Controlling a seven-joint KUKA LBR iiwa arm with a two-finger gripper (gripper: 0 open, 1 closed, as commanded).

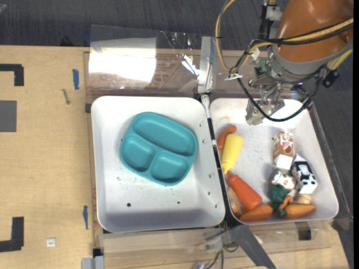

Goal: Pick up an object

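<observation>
The gripper (262, 110) hung over the far end of the right bin (328, 167), its grey arm (311, 21) reaching in from the right. Nothing lay between its fingers, and whether they were spread or pressed together could not be told, since from above they blurred into one pale block against the white floor of the bin.

The step in hand looked like the approach: a hover above the bin before any descent, with no object yet chosen by contact. All the likely things to pick lay nearer the camera than the fingers. The yellow bottle (232, 153) sat a little below and to the left of them, with a small orange piece (225, 136) touching its upper end. A brown and white carton (285, 144) stood below and slightly right of the fingers. Farther off, the orange bottle (244, 191), a carrot (300, 209), a green toy (277, 195) and a black and white carton (303, 178) crowded the near end of the bin.

The left bin (106, 206) held a teal divided plate (159, 147), well apart from the fingers.

The next move probably called for a shift toward the camera, to centre over one thing, then a straight drop. The yellow bottle seemed the easier choice, being nearest and less hemmed in than the pile at the near end.
</observation>
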